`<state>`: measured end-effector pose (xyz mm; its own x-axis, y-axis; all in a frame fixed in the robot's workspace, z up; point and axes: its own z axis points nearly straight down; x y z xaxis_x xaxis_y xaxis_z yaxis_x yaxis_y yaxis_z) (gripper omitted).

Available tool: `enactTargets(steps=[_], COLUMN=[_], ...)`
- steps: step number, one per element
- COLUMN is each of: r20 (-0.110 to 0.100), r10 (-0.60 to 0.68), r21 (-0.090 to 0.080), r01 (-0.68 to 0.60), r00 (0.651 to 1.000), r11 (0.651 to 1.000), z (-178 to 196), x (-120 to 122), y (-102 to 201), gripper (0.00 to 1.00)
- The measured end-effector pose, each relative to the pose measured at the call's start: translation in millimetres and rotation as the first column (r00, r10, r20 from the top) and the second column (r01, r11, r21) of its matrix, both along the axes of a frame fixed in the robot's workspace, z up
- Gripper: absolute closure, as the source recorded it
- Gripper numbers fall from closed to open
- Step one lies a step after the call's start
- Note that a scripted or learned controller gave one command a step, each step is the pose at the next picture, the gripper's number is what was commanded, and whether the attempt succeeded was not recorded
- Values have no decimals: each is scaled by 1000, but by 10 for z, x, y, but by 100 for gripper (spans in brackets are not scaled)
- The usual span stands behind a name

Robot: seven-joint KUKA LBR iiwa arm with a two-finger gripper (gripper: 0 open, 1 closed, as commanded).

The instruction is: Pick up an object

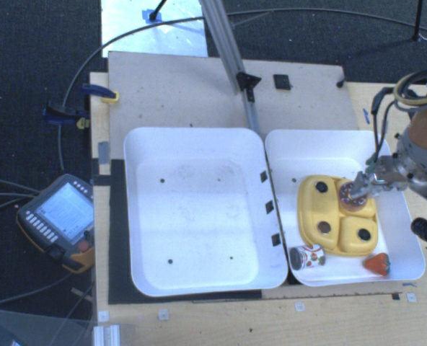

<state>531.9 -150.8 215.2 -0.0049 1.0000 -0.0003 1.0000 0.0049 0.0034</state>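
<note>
Gripper (358, 192) over right bin (285, 150), down on yellow tray (322, 206), at its upper right pocket. Jaws: cannot tell whether apart or together. Tray lies flat mid-bin, long axis running upper left to lower right. Cup (306, 256) on its side at front wall, mouth pointing left. Red piece (377, 264) in front right corner. Left bin (148, 215) alongside on bench (199, 92).

1. The arm (423, 146) is a chunky rounded grey shell with an orange band up near the top.
2. Dark cables (384, 114) loop off its upper side.
3. The gripper (357, 193) end is smaller, metallic grey.
</note>
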Motion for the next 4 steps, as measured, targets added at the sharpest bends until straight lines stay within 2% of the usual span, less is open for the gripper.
enactTargets(steps=[1, 2, 4], r20=[-1, -1, -2], r10=[5, 7, 5], r21=[2, 3, 2], r01=[-5, -7, -5], r00=[1000, 1000, 1000], r11=[1000, 1000, 1000], z=[87, 158, -37], x=[127, 144, 314], y=[453, 1006, 2078], gripper=[100, 100, 100])
